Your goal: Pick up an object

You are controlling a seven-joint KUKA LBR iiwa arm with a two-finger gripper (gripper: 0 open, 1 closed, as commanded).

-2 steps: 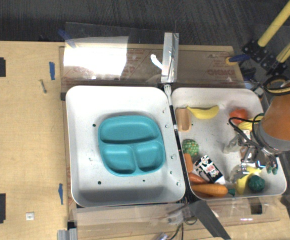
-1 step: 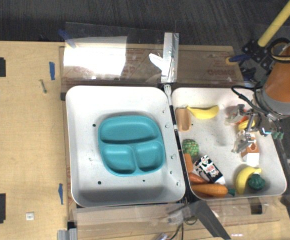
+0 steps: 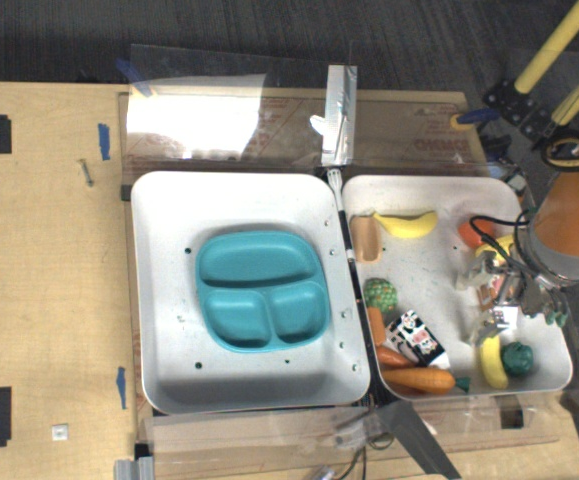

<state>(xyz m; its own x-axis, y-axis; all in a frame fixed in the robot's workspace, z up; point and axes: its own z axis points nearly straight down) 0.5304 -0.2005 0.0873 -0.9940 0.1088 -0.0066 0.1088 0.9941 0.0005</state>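
The right bin [image 3: 439, 268] holds several toy foods. A yellow banana [image 3: 407, 225] and a tan piece [image 3: 365, 238] lie at the back left. Down the bin's left side are a green broccoli [image 3: 379, 293], a black-and-white box [image 3: 416, 338] and an orange carrot [image 3: 424, 378] along the front wall. Side by side at the front right sit a yellow lemon-like piece [image 3: 491, 360] and a dark green piece [image 3: 517, 356]. My gripper [image 3: 495, 293] hangs low over the bin's right side, just behind the yellow piece. An orange-red piece [image 3: 469, 233] lies behind the gripper.
The left bin [image 3: 169, 268] carries a teal divided plate [image 3: 262, 288]. A clear upright divider [image 3: 339, 118] stands behind the bins. The arm's orange band [image 3: 572, 218] overhangs the right bin's right wall. Yellow poles [image 3: 559, 38] stand at the far right.
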